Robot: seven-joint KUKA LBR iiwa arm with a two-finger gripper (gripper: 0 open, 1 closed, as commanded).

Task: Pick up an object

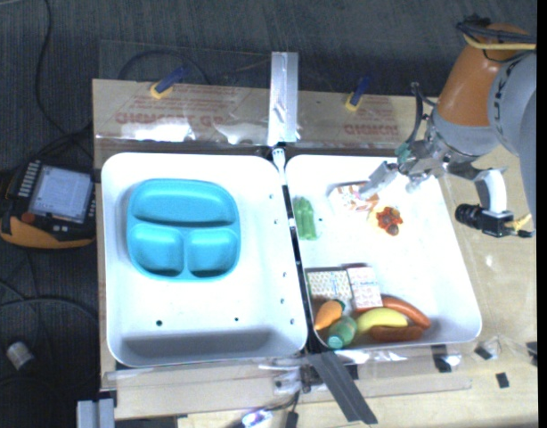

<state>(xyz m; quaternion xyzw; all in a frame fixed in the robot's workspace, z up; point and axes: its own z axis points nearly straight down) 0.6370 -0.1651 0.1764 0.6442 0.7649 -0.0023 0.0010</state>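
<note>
Upper right, the gripper [381, 177] hangs over the right bin [452, 239]; its fingers' spread is too blurred to tell.

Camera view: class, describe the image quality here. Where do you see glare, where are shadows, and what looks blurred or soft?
In the camera view, glare washes out the plastic sheet behind the bins; the left bin shows soft shadow along its near wall; the gripper looks smeared and hard to resolve; the blue tray is evenly lit; the whole frame is slightly soft.
</note>
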